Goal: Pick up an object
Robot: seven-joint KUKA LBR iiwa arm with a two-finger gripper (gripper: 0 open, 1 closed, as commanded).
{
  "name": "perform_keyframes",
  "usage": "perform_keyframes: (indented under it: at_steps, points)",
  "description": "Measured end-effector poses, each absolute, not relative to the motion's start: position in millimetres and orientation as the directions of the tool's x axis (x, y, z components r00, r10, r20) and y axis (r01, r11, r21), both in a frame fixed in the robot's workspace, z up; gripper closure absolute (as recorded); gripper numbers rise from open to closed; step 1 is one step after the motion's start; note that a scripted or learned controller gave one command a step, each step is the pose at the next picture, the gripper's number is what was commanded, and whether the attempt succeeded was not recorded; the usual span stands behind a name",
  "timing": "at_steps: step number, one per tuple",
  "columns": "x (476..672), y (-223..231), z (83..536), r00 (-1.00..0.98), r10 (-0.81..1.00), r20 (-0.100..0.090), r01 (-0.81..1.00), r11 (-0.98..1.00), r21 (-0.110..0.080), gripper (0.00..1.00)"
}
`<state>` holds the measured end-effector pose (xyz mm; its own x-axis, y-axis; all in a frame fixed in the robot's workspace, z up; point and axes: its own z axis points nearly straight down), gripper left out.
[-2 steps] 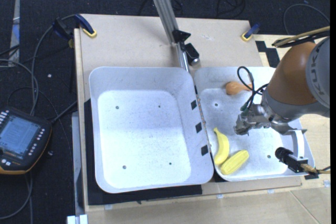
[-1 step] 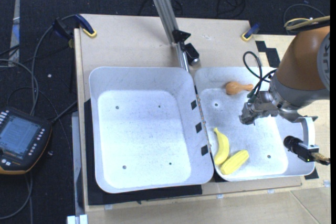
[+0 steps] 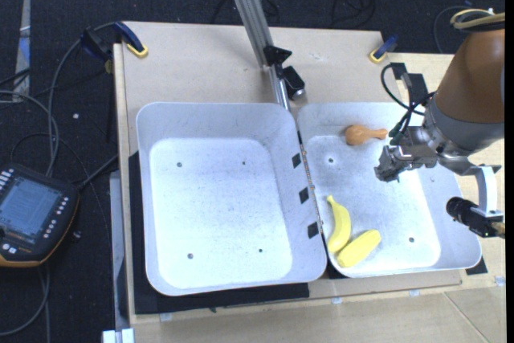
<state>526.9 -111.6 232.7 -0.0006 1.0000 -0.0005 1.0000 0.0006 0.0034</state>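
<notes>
Right bin (image 3: 450, 253): banana (image 3: 340, 222) at 7 o'clock, touching a yellow lemon-like piece (image 3: 358, 247) just at its 4 o'clock. Orange drumstick-shaped toy (image 3: 361, 134) at 12 o'clock near the far wall. Gripper (image 3: 388, 170) hangs over the bin's middle at 3 o'clock of centre, nothing visibly in it; finger spread: can't tell. Left bin (image 3: 161, 124): bare speckled floor.

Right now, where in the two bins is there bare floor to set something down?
The left bin offers its whole floor. In the right bin, the bananas crowd the near left corner, the orange toy the far edge beside the claw; bare floor lies between them.
</notes>
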Motion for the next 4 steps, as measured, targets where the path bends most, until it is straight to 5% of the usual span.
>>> perform_keyframes:
  at_steps: [4]
  points:
    - [556.6, 92.5, 214.7, -0.004, 1.000, 0.001, 1.000, 0.004, -0.001, 1.00]
